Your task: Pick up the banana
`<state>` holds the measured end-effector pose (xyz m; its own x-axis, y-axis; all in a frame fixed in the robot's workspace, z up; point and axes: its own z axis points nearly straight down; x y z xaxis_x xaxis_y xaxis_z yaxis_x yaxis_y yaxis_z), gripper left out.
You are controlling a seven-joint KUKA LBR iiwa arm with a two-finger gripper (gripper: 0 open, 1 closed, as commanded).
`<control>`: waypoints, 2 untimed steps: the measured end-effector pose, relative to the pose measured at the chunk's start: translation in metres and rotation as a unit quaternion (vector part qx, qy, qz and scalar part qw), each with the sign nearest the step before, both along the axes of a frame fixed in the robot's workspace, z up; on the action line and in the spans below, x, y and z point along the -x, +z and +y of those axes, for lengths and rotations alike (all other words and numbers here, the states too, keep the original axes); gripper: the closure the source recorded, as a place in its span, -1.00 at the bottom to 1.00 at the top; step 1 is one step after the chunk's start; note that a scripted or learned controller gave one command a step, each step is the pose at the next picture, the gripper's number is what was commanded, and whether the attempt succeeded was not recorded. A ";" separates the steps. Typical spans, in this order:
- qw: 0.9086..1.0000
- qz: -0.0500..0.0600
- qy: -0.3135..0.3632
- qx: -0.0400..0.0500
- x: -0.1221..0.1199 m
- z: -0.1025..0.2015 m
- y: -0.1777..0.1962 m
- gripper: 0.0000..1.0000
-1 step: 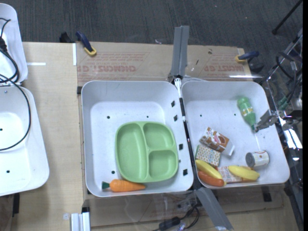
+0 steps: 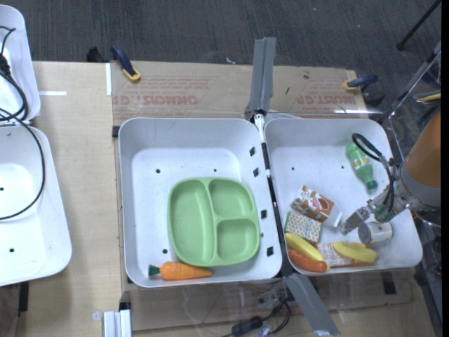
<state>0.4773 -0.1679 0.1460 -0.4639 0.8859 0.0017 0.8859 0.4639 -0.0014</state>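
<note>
The grey arm with its orange band [image 2: 424, 161] enters from the right edge of the camera view, its bulk cut off there, and slants down and leftward. The wrist narrows into a cluster of dark and silvery metal parts, ending in the two-finger hand [image 2: 353, 223], which sits low and points down-left. Its grey fingers [image 2: 349, 222] are splayed apart at the tip (with visible space between them), and nothing is lodged in that space. The hand is tilted rather than vertical.
</note>
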 end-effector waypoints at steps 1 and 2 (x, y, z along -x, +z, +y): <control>0.994 -0.004 0.111 0.001 -0.002 0.013 -0.051 -1.00; 0.994 -0.004 0.109 -0.001 -0.003 0.014 -0.042 1.00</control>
